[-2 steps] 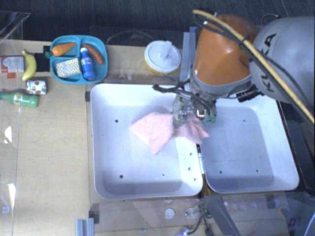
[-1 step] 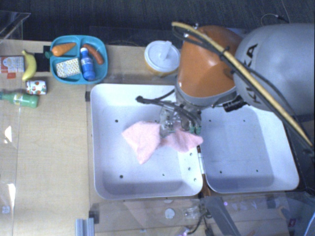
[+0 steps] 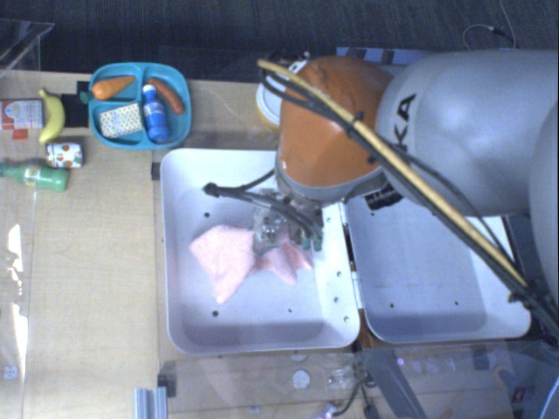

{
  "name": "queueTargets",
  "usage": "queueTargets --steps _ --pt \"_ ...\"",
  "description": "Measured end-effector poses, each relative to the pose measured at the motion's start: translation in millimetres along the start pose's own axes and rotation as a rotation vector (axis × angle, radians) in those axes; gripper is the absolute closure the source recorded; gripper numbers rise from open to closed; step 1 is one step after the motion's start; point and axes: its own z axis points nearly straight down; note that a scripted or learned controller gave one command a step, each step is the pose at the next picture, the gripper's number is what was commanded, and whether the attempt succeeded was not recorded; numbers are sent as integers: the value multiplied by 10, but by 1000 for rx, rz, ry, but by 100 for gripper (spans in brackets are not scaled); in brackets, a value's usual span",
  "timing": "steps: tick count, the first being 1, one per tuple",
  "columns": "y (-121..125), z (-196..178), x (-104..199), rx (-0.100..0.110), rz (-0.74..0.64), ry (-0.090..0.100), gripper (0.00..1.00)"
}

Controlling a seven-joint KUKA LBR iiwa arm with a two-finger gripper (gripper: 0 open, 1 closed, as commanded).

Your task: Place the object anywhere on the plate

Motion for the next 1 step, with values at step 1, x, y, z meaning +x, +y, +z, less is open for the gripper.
queueTargets --steps 1 --pt "-2 -4 -2 0 0 -1 0"
